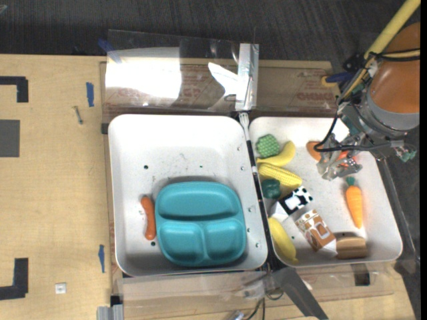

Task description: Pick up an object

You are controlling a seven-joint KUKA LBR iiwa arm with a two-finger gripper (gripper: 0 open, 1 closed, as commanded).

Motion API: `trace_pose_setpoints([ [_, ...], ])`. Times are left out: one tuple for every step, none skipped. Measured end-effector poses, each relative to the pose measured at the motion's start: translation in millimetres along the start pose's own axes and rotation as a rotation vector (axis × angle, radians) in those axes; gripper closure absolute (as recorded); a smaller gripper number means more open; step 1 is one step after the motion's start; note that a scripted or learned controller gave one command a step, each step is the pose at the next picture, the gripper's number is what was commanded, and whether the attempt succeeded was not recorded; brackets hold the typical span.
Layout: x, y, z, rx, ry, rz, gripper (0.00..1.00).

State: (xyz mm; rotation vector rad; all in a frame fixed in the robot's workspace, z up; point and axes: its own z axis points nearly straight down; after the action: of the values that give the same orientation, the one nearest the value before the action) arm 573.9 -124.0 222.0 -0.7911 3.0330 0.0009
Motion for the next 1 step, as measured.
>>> trace_pose_setpoints([
  [0.7, -1.4, -1.3, 0.002, -0.001, 0.002, 0.0],
])
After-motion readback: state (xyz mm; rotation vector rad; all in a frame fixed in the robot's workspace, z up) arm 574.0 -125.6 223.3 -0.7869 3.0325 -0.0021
